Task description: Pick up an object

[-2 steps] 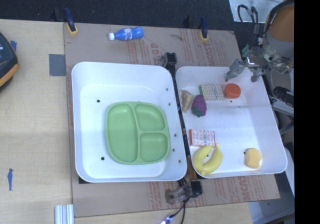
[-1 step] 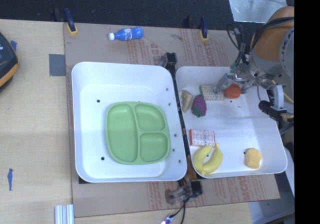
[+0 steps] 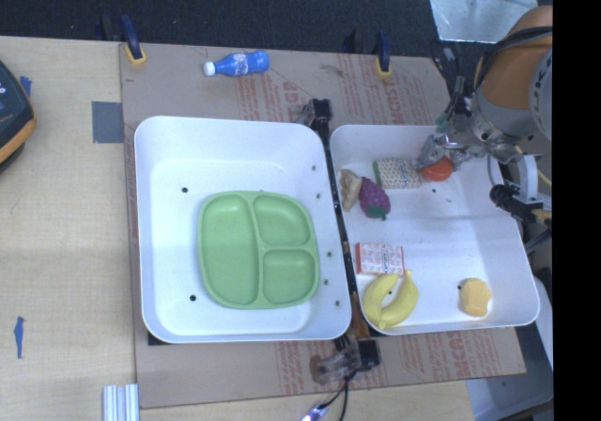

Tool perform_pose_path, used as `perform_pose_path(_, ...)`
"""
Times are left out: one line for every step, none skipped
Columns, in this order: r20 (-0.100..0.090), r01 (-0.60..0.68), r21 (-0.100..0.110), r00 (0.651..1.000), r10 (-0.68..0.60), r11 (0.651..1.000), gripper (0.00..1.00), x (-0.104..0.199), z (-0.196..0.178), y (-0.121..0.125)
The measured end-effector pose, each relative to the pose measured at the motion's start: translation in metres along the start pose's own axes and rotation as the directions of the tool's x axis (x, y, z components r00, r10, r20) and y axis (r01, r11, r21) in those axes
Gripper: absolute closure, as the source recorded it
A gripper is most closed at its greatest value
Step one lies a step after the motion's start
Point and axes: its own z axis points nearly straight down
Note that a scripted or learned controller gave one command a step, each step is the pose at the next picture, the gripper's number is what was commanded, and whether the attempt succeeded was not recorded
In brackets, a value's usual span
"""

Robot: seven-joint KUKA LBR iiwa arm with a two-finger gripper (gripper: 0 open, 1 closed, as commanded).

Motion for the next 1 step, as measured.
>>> perform_pose_path(0.000, -0.003, 0.002, 1.000, 0.003, 1.000, 1.00, 0.0516, 0.0108, -0.0007)
